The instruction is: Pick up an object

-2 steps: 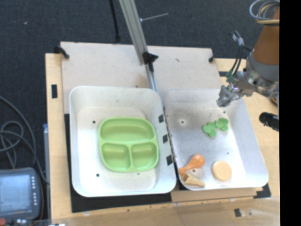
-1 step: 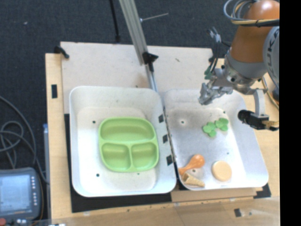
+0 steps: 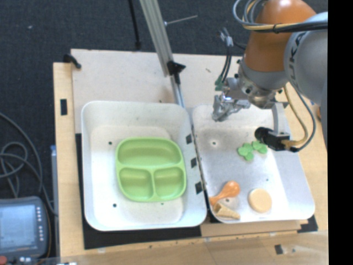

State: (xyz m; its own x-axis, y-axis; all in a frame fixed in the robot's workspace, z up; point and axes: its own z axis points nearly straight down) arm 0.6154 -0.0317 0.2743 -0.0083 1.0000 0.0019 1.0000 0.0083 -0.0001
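White plastic bins sit side by side on the bench (image 3: pixel 66 148). Nearest the camera, along the front wall of the right bin (image 3: pixel 287 164), lie three small things: an orange spoon-like piece (image 3: pixel 227 191) with its round end toward the middle, a tan cone-shaped piece (image 3: pixel 227 210) just in front of it and touching or nearly touching it, and a pale round disc (image 3: pixel 260 200) a little to the right, apart from both. In the left bin (image 3: pixel 99 120) a green divided plate (image 3: pixel 150 168) rests flat, its three compartments bare.

Farther back in the right bin, a green leafy piece (image 3: pixel 251 150) lies alone on the floor, near the right wall. Farther still, over the back left corner of that bin, hangs the gripper (image 3: pixel 222 114), pointing down below the grey wrist and orange band of the arm (image 3: pixel 276 32). Whether its tips are spread or pressed together I cannot tell at this size; nothing is visibly caught between them.

Judging by this, the pick is not yet made. Every candidate lies on the bin floor, well apart from the gripper. What is left is the whole of it: choose a piece, travel over it, descend, close, and lift
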